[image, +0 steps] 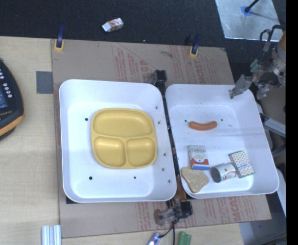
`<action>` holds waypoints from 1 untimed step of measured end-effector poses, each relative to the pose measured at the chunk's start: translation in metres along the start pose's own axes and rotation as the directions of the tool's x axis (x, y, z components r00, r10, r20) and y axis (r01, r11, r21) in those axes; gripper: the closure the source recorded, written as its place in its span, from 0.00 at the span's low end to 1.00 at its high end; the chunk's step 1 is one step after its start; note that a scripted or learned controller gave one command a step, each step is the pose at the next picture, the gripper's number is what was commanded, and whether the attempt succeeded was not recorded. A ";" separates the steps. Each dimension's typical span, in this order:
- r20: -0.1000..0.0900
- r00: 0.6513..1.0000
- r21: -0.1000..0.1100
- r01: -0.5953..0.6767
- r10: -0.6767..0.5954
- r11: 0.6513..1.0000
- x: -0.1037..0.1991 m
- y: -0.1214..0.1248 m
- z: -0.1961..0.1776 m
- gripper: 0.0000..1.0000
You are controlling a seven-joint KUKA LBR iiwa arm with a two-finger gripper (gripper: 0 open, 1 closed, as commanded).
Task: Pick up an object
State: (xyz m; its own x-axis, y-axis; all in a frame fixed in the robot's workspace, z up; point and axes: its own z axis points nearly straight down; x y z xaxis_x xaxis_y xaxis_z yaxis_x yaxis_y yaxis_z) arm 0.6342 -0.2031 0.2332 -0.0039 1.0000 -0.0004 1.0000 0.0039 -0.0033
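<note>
1. Hovering at the far right corner of the right bin (251, 106), the gripper (239, 90) sits right over the rim, and nothing is held there.
2. Fingers? A dark tip pokes out toward the bin, but whether they stand wide or narrow I cannot tell; the wrist is cut off at the frame's right side.
3. Closest candidate is the sausage (203, 125), lying on the bin floor, apart from everything else. It lies from the gripper toward the left and nearer the camera, long axis running left to right across the bin.
4. My read: a grasp would want the fingers closing across that axis, so a swing inward and a descent come first.
5. Further off, along the near wall, a cluster: small carton (198, 156), flat tan piece (194, 179), little can (224, 172) on its side, patterned box (241, 163). Can and box look to be touching, so that is a trickier pick.
6. Left bin (72, 137) holds a yellow divided tray (123, 138), well apart from the gripper.
</note>
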 end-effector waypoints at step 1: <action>0.002 1.000 -0.007 0.000 0.000 1.000 0.065 -0.030 0.137 0.00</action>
State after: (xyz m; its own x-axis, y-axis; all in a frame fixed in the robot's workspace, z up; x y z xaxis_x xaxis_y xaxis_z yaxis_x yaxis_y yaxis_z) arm 0.6035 -0.1381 0.0960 -0.0043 1.0000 -0.0021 1.0000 0.0043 0.0034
